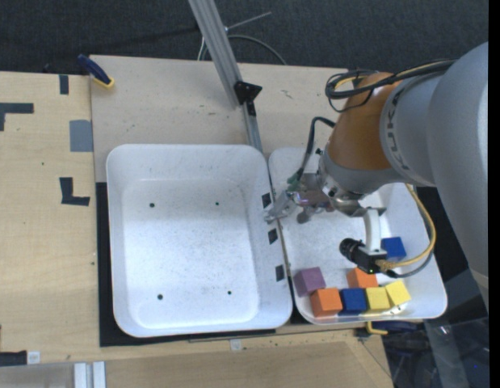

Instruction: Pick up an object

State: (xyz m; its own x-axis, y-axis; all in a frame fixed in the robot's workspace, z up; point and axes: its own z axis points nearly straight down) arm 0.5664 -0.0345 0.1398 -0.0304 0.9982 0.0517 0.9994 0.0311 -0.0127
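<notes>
Several small blocks lie along the near edge of the right bin (427,301): a purple block (308,280), an orange block (326,301), a blue block (354,300) and a yellow block (379,298). A second orange block (363,278) and a second blue block (392,247) sit a little further back. My gripper (288,207) hangs low over the left side of the right bin, close to the wall shared with the left bin. It is above and behind the purple block, apart from it. The grey arm and its orange band (359,136) hide the bin's far part.
The left bin (120,217) stands beside the right one. A slanted metal pole (221,47) crosses the bench behind the bins. A small blue and yellow tool (96,69) lies at the far left. Cables (423,233) loop over the right bin.
</notes>
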